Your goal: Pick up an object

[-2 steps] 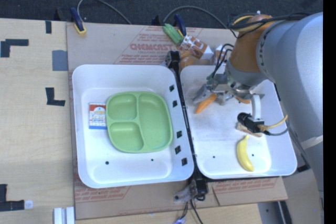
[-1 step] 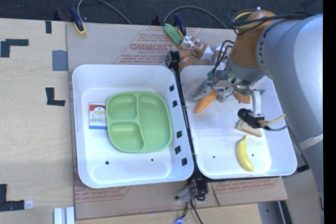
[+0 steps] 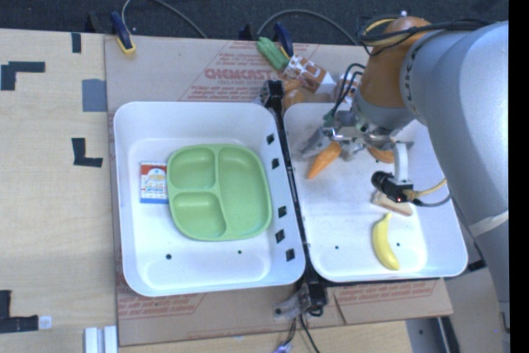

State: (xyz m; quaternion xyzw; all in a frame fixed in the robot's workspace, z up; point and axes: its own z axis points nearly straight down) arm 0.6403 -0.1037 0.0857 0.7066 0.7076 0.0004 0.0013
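The gripper is seen low over the far left part of the right bin, reached down from the grey arm that enters from the right. Whether the claw is released or clenched cannot be told, as its tip is blurred against the metal parts of the wrist. An orange carrot-shaped object is seen directly at the tip, tilted, with its narrow end pointed toward the near left. It appears to be touching the gripper, but a grasp is not confirmed.

A yellow banana is laid in the near right part of the same bin, well apart from the gripper.

In the left bin a green divided plate is set flat near the middle. A small printed card is placed just beside its left edge.

Both bins are supported on a sheet of printed cardboard. Beyond the far edge of the bins, a green item and a brown and white package are seen close together on that sheet.
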